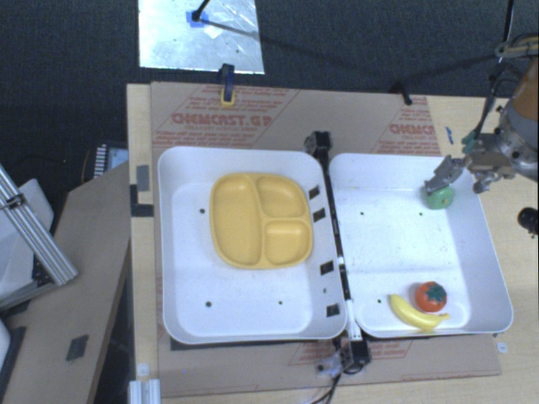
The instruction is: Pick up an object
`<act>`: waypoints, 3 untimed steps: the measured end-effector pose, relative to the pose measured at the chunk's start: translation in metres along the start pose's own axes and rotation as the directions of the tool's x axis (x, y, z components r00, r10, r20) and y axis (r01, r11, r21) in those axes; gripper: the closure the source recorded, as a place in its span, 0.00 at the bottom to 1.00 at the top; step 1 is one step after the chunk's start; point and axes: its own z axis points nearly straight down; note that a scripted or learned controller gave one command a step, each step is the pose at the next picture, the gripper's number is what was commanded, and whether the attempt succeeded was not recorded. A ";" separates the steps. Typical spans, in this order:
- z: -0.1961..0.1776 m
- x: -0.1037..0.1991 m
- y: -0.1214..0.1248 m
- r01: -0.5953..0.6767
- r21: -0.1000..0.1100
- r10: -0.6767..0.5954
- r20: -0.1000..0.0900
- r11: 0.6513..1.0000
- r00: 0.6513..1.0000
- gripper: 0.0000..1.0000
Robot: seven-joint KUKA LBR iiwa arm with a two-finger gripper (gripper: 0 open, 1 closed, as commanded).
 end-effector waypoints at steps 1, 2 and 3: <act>-0.005 0.000 0.002 0.002 -0.009 -0.002 0.002 1.000 1.000 0.00; 0.052 -0.006 -0.004 0.000 -0.005 0.000 0.001 1.000 1.000 0.00; 0.094 -0.008 -0.001 0.000 -0.006 0.000 0.001 1.000 1.000 0.00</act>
